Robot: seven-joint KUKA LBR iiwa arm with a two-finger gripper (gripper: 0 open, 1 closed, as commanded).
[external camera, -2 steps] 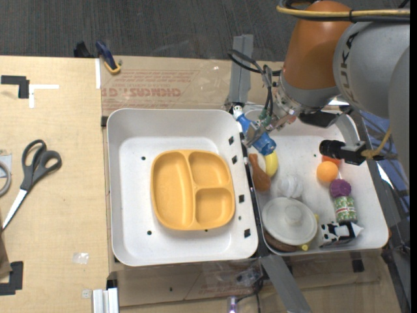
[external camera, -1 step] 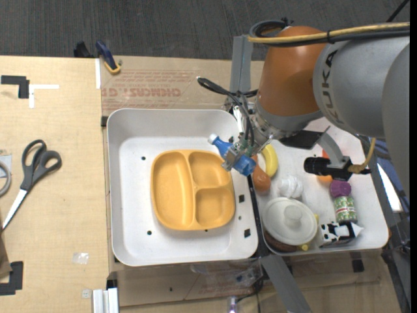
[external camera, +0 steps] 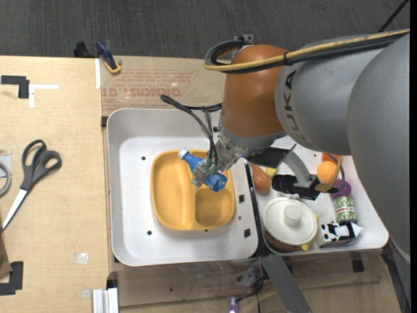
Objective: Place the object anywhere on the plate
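A yellow divided plate (external camera: 172,194) lies in the left white bin (external camera: 130,194). My gripper (external camera: 207,170) hangs over the plate's upper right part, reaching down from the orange-banded wrist. A blue object with a white cap (external camera: 201,168) sits right at the fingertips, slanting from upper left to lower right above the plate's rim. The fingers appear closed around its middle.
The right bin (external camera: 365,240) holds a white lidded pot (external camera: 290,219), an orange ball (external camera: 327,171), a small orange item (external camera: 261,178), a green-labelled bottle (external camera: 345,207) and a black-and-white toy (external camera: 339,232). Scissors (external camera: 32,168) lie on the wooden bench at the left.
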